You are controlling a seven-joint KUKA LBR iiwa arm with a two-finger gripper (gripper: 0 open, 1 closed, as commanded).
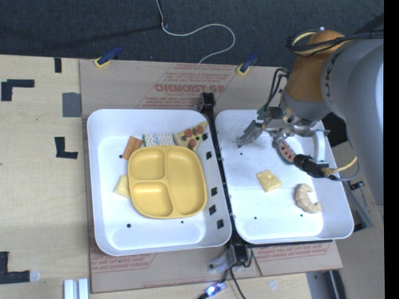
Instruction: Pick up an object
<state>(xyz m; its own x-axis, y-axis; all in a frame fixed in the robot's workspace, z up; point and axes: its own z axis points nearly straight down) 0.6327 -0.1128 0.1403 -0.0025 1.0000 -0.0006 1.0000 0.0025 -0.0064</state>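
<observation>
1. Where the grey arm (349,86) with its orange band (308,67) reaches in from the right, its pincer (267,139) hangs over the upper part of the right bin (246,223).
2. Its two fingers stand spread wide, one pointing down and left toward the bin's upper left corner, the other pointing down and right; nothing sits between them.
3. On the floor of that bin, below the pincer and apart from it, lies a pale yellow wedge (269,180) that looks like a piece of cheese.
4. Near the wedge, toward the lower right corner of the same bin, lies a tan curled piece (307,199) resembling a croissant; the two do not touch.
5. In the left bin (106,229) a yellow divided plate (167,181) with three compartments takes up the middle.
6. Around the plate's upper edge sit several small items: an orange-brown strip (132,147) at its upper left, a speckled pale piece (158,140) beside that, and a pizza-like slice (192,134) at the upper right.
7. A small yellow piece (121,185) pokes out at the plate's left side.
8. Both bins rest side by side on a brown cardboard sheet (181,86) laid over the worktop (37,185).
</observation>
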